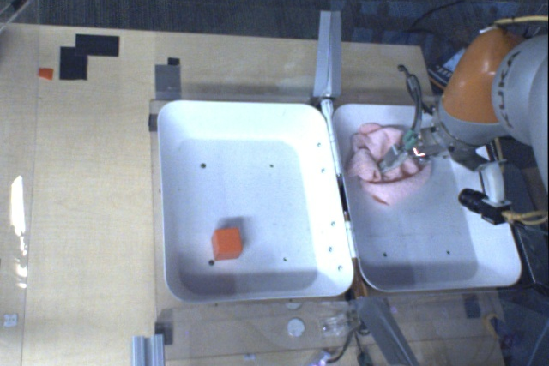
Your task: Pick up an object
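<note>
Pink cloth (383, 170), crumpled in a soft heap, lies in the upper left part of the right bin (446, 266), close to the divider between the two bins. The grey arm (502, 94) with its orange band reaches in from the right, and its jaws (401, 156) are down on top of the heap; whether they are apart or closed on the fabric, I cannot tell. Over in the left bin (249, 133), a small orange block (227, 243) sits near the lower left corner. Both bins rest on the pale wooden surface (86, 210).
</note>
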